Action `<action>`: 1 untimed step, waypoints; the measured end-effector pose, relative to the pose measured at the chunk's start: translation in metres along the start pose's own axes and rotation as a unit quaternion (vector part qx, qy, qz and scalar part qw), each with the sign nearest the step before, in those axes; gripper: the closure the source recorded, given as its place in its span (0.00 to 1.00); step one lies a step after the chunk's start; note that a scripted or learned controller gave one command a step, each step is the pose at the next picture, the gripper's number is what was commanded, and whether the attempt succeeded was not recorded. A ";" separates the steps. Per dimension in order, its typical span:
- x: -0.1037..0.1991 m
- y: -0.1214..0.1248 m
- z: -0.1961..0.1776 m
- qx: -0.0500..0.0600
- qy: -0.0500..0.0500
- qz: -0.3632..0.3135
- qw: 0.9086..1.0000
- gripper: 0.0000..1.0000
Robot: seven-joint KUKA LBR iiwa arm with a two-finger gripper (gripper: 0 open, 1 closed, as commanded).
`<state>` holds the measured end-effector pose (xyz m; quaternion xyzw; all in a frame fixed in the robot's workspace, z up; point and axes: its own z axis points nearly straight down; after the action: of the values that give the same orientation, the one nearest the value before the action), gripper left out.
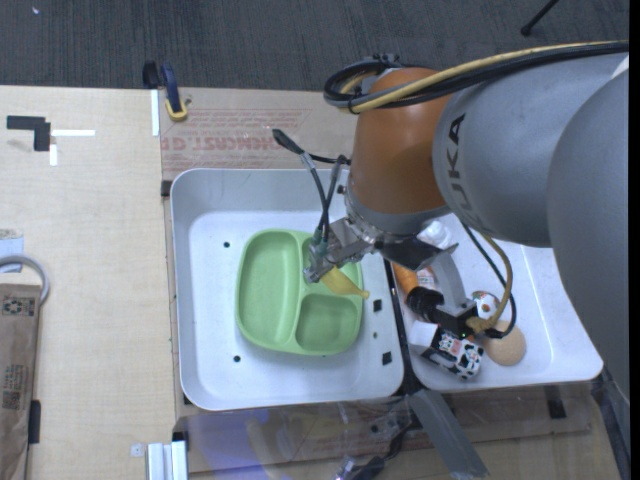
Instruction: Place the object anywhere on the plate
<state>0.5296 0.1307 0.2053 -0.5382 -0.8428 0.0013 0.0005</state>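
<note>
Green divided plate [285,293] sits in the left white bin [200,298]. The pincer [322,260] hangs over the plate's right rim, near the ridge between compartments. A yellow object [345,282] pokes out just below the pincer, lying across the plate's right edge; looks like a banana-type toy, not sure. Can't tell if the pincer is open, closed, or gripping it: the fingertips are tiny and dark against clutter.

Step in hand, by my read: setting the object down on the plate. To do it well: shift a bit further in from the plate's right rim so the object lands inside a compartment, not balanced on the edge, lower close to the plate surface before letting go, then lift straight up so it isn't dragged off.

Hard to see: the big grey arm [540,148] with orange band covers most of the right bin [560,368]. Beside the plate's right side, in that bin, a few small items peek out: an orange piece [408,274], a tan round thing [505,348], a black-and-white block [455,353]. All partly hidden, identities unclear. Contact between yellow object and plate is not resolvable.
</note>
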 end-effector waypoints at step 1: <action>-0.012 0.032 0.023 0.000 0.000 -0.145 0.989 1.00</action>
<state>0.5640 0.1330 0.1820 -0.4100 -0.9121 0.0011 0.0006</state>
